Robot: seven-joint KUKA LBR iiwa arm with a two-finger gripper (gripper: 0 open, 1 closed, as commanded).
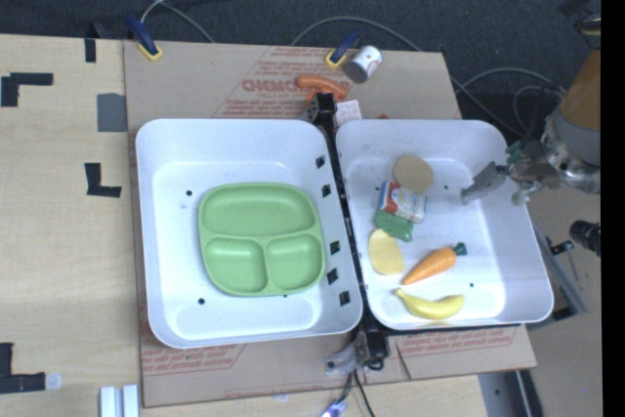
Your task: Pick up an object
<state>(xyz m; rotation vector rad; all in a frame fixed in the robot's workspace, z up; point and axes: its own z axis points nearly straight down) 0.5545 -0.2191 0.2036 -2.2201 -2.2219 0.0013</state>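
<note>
Down at the near edge, the curved yellow plastic banana (431,306) lies at the front of the right-hand shallow white bin (522,254), and that bin is our landmark. Starting to its left: the twin white bin (161,210) touches it along the shared wall, and in that one rests a pale green three-compartment plastic tray (261,237), flat and square to the walls.

Now into the landmark bin, left to right. A flat yellow oval piece (386,253) sits near the bin's left side, with a small green-and-red printed packet (400,210) just behind it and a tan round disc (413,174) touching the packet's far end. An orange plastic carrot with a green top (431,265) lies at a slant between the oval and the banana.

Over the bin's right rim comes the grey two-finger gripper (477,186), reaching in from the right, slanted down and inward, its tip above bare bin floor, well apart from the disc. Whether the fingers (481,181) are wide or narrow, I cannot tell; nothing shows between them.

My read: this is the approach, nothing picked yet. The next move calls for travelling further left into the bin, centring over one toy, perhaps the disc or carrot, then descending and closing.
</note>
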